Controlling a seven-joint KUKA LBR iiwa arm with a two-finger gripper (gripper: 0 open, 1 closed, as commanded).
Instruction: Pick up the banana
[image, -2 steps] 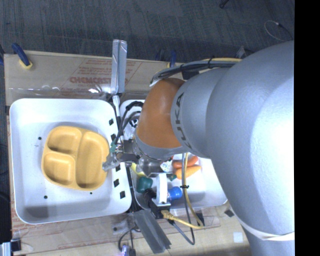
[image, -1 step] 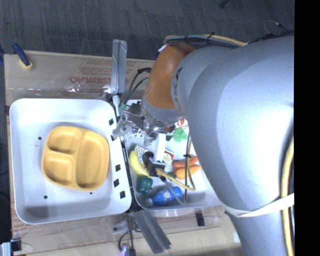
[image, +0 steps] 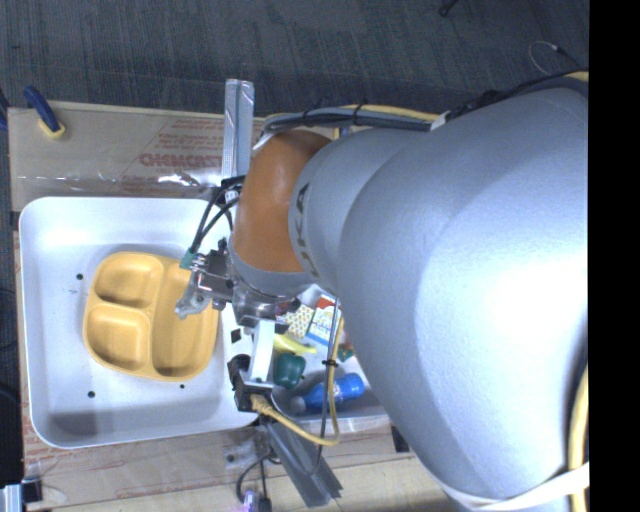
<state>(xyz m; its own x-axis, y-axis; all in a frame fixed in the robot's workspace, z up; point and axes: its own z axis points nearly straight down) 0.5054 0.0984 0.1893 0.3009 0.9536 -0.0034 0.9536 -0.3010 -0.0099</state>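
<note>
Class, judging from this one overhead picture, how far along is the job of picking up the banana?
Nothing looks done yet. In hand: the arm reaches over the right bin's clutter, hiding much of it. The yellow tray sits in the left bin. Left: finding, gripping and lifting the banana.

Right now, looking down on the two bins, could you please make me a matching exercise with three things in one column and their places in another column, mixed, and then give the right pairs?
Things:
1. yellow plastic divided tray
2. blue plastic bottle
3. grey arm with orange band

Places:
A. reaching in from the view's right, above the bins
B. lying in the left white bin
C. among the clutter below the arm, near the bins' front edge

Pairs: 1-B, 2-C, 3-A
</note>
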